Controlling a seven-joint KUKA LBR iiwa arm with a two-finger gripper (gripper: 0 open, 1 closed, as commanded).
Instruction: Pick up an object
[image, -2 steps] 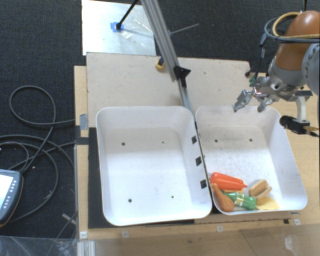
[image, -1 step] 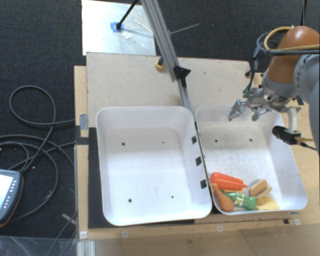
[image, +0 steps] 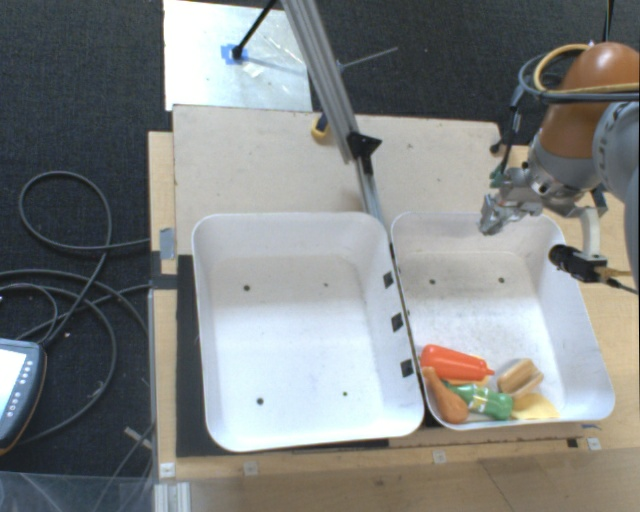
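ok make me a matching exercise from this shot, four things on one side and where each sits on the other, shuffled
Things:
1. claw
2. orange carrot
3. bread roll
4. green toy

Places:
A. near corner of the right bin, just right of the carrot's tip
B. above the far edge of the right bin
C. at the near rim, below the carrot and roll
D. beside the divider between the bins, left of the roll

Pairs: 1-B, 2-D, 3-A, 4-C
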